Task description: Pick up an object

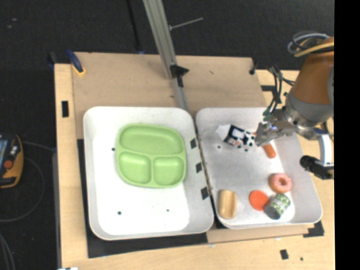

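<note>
Table (140,80) edge sits closest, then both bins; my tool (263,135) is low in the right bin (236,176), touching a checkered piece (238,138) beside an orange peg (270,149). Nothing looks lifted, so picking remains. Whether it's apart or together, I cannot tell. Room is open mid-bin.

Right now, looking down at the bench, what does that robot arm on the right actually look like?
The arm is bulky and rounded, with a broad orange band above a grey wrist section. Thin cables loop over its top and run down its side. At its tip sits a small grey metal gripper, with dark parts around it that are too blurred to make out in detail.
</note>
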### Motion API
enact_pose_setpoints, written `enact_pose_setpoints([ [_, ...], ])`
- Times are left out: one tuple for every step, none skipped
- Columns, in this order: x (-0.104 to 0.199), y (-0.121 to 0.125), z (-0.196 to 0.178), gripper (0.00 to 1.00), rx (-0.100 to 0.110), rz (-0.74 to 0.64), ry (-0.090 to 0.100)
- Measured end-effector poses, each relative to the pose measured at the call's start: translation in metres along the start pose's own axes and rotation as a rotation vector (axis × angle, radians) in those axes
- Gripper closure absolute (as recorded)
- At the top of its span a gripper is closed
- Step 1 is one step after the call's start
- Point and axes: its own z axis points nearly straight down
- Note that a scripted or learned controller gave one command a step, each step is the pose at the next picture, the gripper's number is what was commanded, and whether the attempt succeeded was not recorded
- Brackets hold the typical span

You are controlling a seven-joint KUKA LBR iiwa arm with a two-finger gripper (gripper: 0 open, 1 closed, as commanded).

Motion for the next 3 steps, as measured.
enact_pose_setpoints([
  [-0.009, 0.003, -0.062, 1.00, -0.001, -0.001, -0.001],
  [-0.010, 0.004, -0.087, 1.00, 0.001, -0.002, 0.000],
  [0.042, 0.006, -0.092, 1.00, 0.004, -0.006, 0.003],
])
